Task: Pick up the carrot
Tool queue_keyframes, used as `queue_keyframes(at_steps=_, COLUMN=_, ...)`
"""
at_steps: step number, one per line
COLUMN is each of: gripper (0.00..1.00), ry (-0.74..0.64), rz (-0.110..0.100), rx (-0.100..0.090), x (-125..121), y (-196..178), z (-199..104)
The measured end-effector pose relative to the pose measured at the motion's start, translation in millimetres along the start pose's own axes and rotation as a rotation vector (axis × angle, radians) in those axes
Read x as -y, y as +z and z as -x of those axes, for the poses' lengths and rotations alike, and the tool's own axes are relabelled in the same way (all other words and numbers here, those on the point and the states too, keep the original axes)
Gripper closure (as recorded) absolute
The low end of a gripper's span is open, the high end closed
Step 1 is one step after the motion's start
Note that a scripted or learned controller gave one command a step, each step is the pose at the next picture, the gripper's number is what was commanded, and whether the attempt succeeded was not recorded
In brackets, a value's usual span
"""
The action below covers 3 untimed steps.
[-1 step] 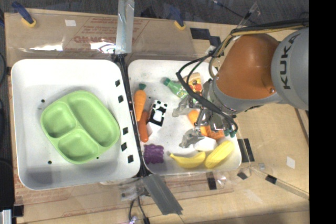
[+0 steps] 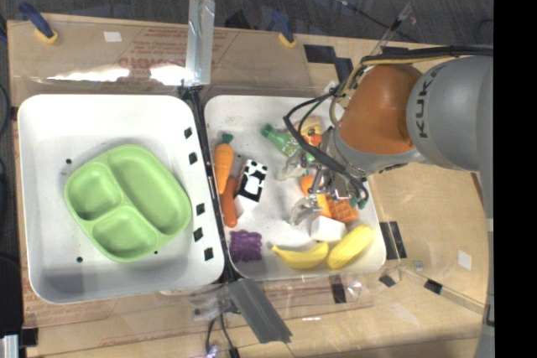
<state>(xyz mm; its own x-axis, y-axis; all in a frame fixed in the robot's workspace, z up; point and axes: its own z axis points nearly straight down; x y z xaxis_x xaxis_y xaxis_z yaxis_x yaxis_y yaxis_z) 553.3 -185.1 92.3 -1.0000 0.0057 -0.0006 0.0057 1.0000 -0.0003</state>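
Observation:
The carrot (image 2: 225,180) is orange with a green top and lies lengthwise along the left wall of the right bin (image 2: 277,109). My gripper (image 2: 314,202) hangs low over the right half of that bin, about a hand's width to the right of the carrot. It sits above a cluster of small orange and white items (image 2: 334,218). The orange wrist band (image 2: 379,111) covers the bin's far right part. Nothing of the carrot is near the gripper.
A black-and-white cube (image 2: 252,179) lies just right of the carrot. Purple grapes (image 2: 246,244), a banana (image 2: 304,255) and a yellow fruit (image 2: 352,246) line the front wall. A green bottle (image 2: 280,138) lies at the back. The left bin holds a green divided plate (image 2: 126,201).

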Motion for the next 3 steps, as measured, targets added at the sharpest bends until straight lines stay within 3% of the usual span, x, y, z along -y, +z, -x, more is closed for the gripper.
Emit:
queue_keyframes(at_steps=1, gripper=1.00, ry=-0.010, rz=0.000, rx=0.002, x=-2.9, y=-10.9, z=2.0)
queue_keyframes(at_steps=2, gripper=1.00, ry=0.154, rz=-0.002, rx=0.009, x=-1.5, y=-116.9, z=-18.0)
queue_keyframes(at_steps=3, gripper=1.00, ry=-0.063, rz=0.000, rx=0.002, x=5.4, y=-0.3, z=-51.3)
